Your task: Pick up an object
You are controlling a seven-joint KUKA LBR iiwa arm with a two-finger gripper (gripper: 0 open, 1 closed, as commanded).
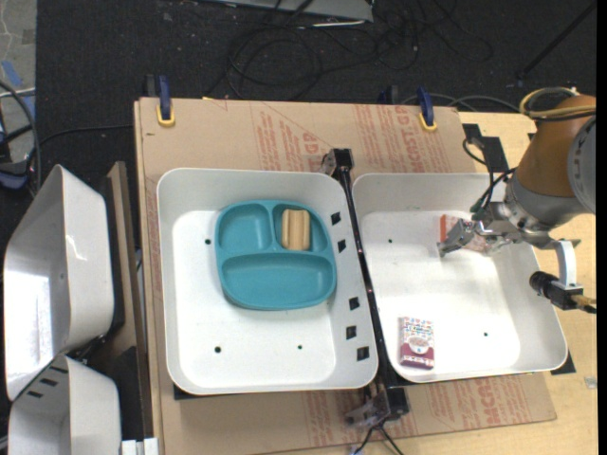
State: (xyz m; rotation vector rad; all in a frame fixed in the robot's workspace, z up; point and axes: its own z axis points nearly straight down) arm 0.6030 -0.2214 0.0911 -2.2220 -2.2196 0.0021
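A dark, speckled floor (85, 55) is seen around the bench, with black cables (285, 41) looped across it near the top. At the far left, two spare white tubs (52, 254) are stacked at a tilt. The bench is covered by a sheet of brown cardboard (247, 131) printed with faint red lettering and held at its far edge by two blue and yellow clamps (166, 102).

In the left bin (190, 349), a smooth white tray with rounded corners, a teal plastic plate (275, 259) with three compartments is laid flat. A tan, block-shaped piece (297, 229) is seen in the plate's upper right compartment.

In the right bin (474, 349), a small flat packet (417, 341), white above and maroon below, is lying near the front wall, well apart from the arm. Nearer the far side, a small red-orange object (443, 227) is seen just beside the gripper (463, 238), at its upper left. Whether the metal claw is apart or together cannot be told, and nothing can be made out between its tips. The grey arm with its orange band (550, 154) is reached in from the right.
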